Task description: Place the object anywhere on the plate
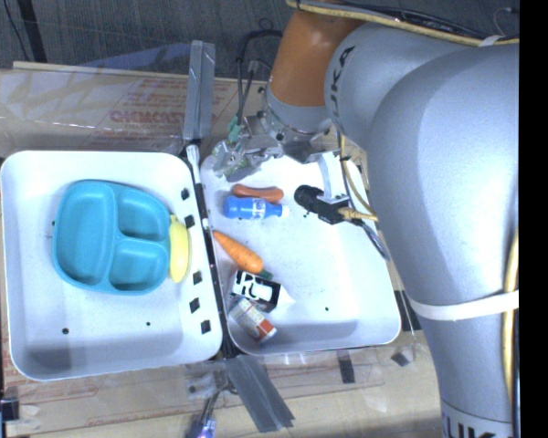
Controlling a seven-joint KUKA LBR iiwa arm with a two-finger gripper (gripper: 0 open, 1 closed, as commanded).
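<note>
while the gripper (240, 156) hovers at the right bin's (370, 313) far edge, finger state unclear, blue bottle (252, 209) beside a sausage (258, 192) below it, carrot (237, 251) nearer, blue plate (110, 235) in left bin (36, 345), banana (178, 249) touching its rim

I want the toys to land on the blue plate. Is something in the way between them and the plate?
Yes. The raised rims where the two bins meet lie between the carrot and the blue plate. A yellow banana rests against the plate's right edge.
</note>
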